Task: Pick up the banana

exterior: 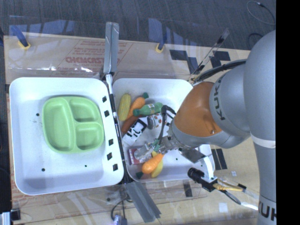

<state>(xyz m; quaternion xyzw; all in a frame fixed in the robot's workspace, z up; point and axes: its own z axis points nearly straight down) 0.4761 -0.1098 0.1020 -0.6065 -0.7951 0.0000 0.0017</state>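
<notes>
While the grey arm (243,107) reaches in from the right, its claw (158,146) sits low in the right bin (180,86), just above the banana (158,168).

Near that bin's front wall the yellow banana lies touching an orange carrot-like piece (151,165), with a red-edged packet (136,154) just beside them. Whether the claw is released or clenched cannot be told, since the orange wrist band (197,114) and clutter hide its tips. Farther back lie a corn cob (124,107), another carrot (138,104) and a green bottle (149,109). A green divided plate (72,124) rests in the left bin (23,172).
</notes>
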